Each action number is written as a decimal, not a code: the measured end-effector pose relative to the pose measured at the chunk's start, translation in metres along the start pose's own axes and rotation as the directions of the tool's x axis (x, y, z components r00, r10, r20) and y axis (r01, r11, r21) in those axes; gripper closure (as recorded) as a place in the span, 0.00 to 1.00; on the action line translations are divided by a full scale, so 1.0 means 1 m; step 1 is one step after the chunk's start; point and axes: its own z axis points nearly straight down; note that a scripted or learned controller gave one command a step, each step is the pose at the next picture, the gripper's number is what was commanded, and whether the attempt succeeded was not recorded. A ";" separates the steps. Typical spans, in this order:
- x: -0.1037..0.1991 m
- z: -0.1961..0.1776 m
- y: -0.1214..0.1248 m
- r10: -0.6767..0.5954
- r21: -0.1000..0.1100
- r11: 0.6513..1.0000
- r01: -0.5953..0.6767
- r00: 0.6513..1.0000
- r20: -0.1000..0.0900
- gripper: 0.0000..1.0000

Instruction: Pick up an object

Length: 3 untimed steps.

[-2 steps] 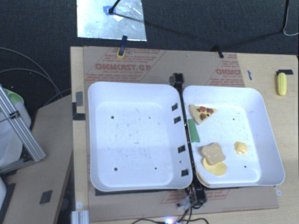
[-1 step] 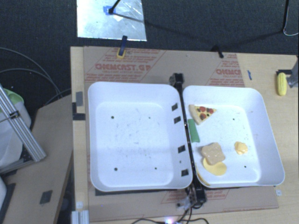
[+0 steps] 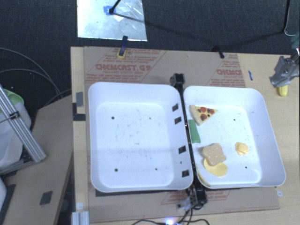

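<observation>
The right bin [image 3: 262,108] holds a pizza slice [image 3: 203,113] near its back left corner. A green piece [image 3: 194,132] lies against the bin's left wall. A slice of toast [image 3: 213,154] rests partly on a flat yellow disc [image 3: 216,168] at the front left, and a small yellow lump [image 3: 242,148] sits to their right. My gripper [image 3: 283,78] hangs at the far right, outside the right bin's back right corner. A small yellow thing [image 3: 281,91] shows just under its tip; whether the gripper holds it is unclear.
The left bin [image 3: 96,125] stands beside the right one, joined along a black clipped seam [image 3: 183,125]. Both rest on cardboard [image 3: 140,65]. A metal plate [image 3: 111,12] lies on the floor behind. An aluminium frame [image 3: 18,125] stands to the left.
</observation>
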 end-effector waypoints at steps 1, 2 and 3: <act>0.044 0.000 0.000 -0.001 0.000 1.000 0.001 1.000 -0.001 1.00; 0.098 0.025 0.000 -0.001 0.002 1.000 0.001 1.000 -0.001 1.00; 0.120 0.074 0.000 0.002 0.004 1.000 -0.002 1.000 0.000 1.00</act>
